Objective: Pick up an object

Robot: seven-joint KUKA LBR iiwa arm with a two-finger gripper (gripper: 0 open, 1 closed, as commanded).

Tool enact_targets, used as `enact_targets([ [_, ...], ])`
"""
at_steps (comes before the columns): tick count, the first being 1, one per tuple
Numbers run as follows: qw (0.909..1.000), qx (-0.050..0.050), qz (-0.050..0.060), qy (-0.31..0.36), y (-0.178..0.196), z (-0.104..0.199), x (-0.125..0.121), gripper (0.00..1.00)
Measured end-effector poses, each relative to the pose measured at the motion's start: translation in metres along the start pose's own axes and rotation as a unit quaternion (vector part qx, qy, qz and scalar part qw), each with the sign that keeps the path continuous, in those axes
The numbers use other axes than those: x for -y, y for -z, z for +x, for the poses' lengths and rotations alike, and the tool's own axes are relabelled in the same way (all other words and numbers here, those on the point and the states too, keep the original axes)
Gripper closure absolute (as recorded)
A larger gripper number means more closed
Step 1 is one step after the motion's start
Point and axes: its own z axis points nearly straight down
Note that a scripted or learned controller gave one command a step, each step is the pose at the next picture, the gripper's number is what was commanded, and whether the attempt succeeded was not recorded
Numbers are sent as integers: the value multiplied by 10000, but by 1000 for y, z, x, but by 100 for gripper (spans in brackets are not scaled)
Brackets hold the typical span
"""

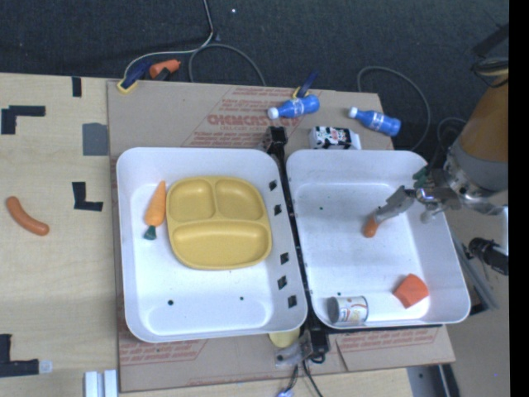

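My gripper (382,217) reaches in from the right and hangs low over the middle of the right bin (331,180). A small orange piece (369,229) sits right at its tip; whether it is gripped or just touched I cannot tell. An orange block (411,291) lies in that bin's front right corner. A small can (350,309) lies on its side along the front wall. In the left bin (136,288) a yellow divided plate (219,222) rests with a toy carrot (155,203) just to its left.
Behind the bins lie two blue bottles (295,108) (376,121) and a black-and-white item (335,137). A toy sausage (26,216) lies on the bench far left. An orange clamp (157,69) and cables sit at the back.
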Motion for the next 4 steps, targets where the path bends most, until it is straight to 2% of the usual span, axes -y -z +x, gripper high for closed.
enact_targets([
  [1,10000,25,-27,6,-133,-17,-48,0],
  [2,10000,-1,24,-37,-108,-40,59,0],
  [3,10000,15,-22,19,-129,-11,-10,0],
  [4,10000,8,6,-28,-100,-45,49,0],
])
